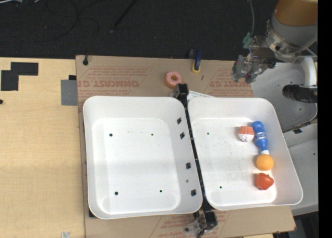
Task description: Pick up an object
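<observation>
The right bin [223, 190] holds a column of small objects near its right wall: a white and orange rounded piece [245, 134], a blue and white bottle-like toy [260, 136], an orange ball [264, 162] and a red strawberry-shaped piece [264, 181]. My gripper [247, 69] hangs above the cardboard behind the right bin's far right corner, apart from all of them. Nothing shows between its fingers.
The left bin [104, 200] lies beside the right one, joined by black clips along the shared wall. A pink ring [173, 79] and a blue and yellow clamp [196, 61] lie on the cardboard behind the bins. White robot base hardware stands at the right.
</observation>
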{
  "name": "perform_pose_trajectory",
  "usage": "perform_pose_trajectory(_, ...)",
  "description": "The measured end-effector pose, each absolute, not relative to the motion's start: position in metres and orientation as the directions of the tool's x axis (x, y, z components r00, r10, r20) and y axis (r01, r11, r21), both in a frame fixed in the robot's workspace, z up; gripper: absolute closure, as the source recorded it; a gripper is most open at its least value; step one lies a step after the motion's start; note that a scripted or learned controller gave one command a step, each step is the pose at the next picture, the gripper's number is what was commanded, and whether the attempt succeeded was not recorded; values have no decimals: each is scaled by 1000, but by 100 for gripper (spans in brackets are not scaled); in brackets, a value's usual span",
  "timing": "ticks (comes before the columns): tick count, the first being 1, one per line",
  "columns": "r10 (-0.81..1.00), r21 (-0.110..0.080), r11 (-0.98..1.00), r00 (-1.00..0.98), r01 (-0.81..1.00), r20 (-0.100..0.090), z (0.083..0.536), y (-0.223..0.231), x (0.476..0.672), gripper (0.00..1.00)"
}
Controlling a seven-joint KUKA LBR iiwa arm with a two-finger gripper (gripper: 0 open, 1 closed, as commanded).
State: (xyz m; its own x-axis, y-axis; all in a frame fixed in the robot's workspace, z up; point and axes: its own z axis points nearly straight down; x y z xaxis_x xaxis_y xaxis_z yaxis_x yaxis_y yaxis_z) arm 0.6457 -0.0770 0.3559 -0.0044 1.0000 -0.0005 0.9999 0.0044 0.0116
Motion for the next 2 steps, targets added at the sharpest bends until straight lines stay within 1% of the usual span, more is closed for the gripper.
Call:
perform_pose_trajectory(1,1000,15,5,-5,1000,0,524,-24,630,100)
perform_pose_trajectory(2,1000,-5,-5,5,1000,-3,506,-97,644,100)
